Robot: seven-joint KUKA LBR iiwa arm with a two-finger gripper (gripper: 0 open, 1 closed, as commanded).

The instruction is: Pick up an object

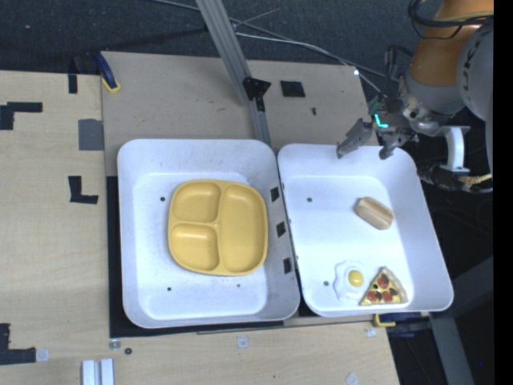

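At the near edge of the right bin (417,215), a toy pizza slice (384,289) is seen lying flat in the front corner, its red toppings facing up. Just beside it, on its left, a toy fried egg (351,280) is placed, white with a yellow yolk; the two appear to touch or nearly touch. Farther back, near the middle of the same bin, a tan bread roll (374,212) is laid on its side, well apart from the egg and the pizza slice.

The left bin (140,215) is occupied by a yellow divided plate (217,227) with three compartments, set roughly at its centre and lying flat.

The hand (369,144) is held above the far rim of the right bin, at the end of the grey arm (449,62) reaching in from the right. Its two fingers (351,141) are spread apart, and nothing is seen between them. The hand is apart from the bread roll, which lies nearer the camera than it.

Both bins are carried side by side on the wooden tabletop (48,215), on which dark tape marks are visible at the left.
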